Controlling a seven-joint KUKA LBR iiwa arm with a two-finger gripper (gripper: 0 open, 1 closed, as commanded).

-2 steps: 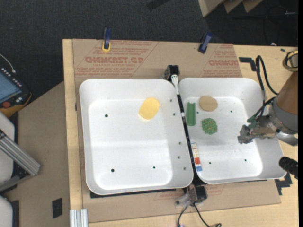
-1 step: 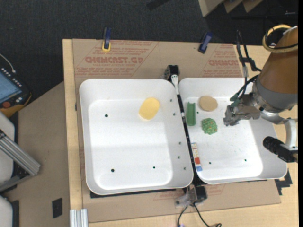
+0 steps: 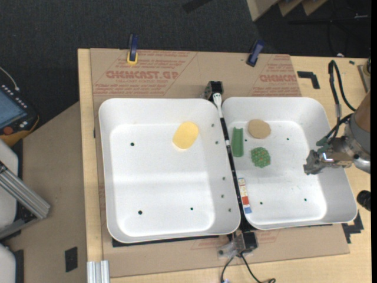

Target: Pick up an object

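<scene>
Brown board covers the counter (image 3: 177, 69) over dark carpet; the jaws (image 3: 313, 161) sit by the right bin's (image 3: 294, 217) right edge, their state unclear.

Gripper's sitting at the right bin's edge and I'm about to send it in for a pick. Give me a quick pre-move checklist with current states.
1. Targets in the right bin: ok. Green block, green ball and tan disc lie in its left half.
2. Gripper free of load: ok, nothing seen between its fingers.
3. Finger opening: cannot tell, too small and dark.
4. Path to the ball: ok, bare bin floor lies between gripper and ball.
5. Spacing for a clean grasp: not ok. The ball sits close to the block, and the block lies along the bin's left wall.
6. Yellow disc: ok, alone in the left bin.
</scene>
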